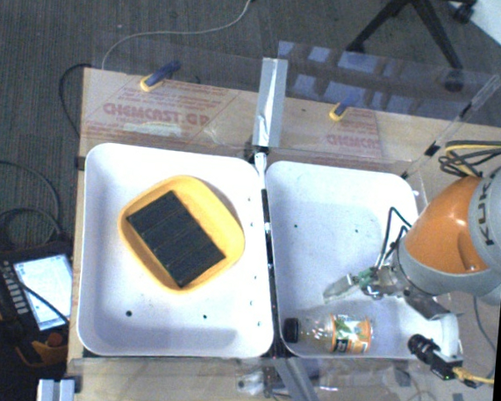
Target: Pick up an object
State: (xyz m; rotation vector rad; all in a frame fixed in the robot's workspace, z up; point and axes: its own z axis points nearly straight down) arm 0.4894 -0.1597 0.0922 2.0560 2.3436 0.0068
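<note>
A small clear bottle (333,333) with a black cap and an orange-green label lies on its side at the front edge of the right bin (320,211), cap to the left. My gripper (344,287) hangs low over that bin, just above and behind the bottle, and reaches in from the right under the orange band of the arm (454,237). I see nothing held in it. In the left bin (91,294) rests a yellow oval sponge (183,231) with a dark scouring pad on top.
A raised divider (265,232) separates the two bins. Clear plastic sheets and a taped post (268,104) stand behind them. Cables and a black connector (430,353) hang near the right bin's front right corner. A tablet (35,285) lies on the floor at left.
</note>
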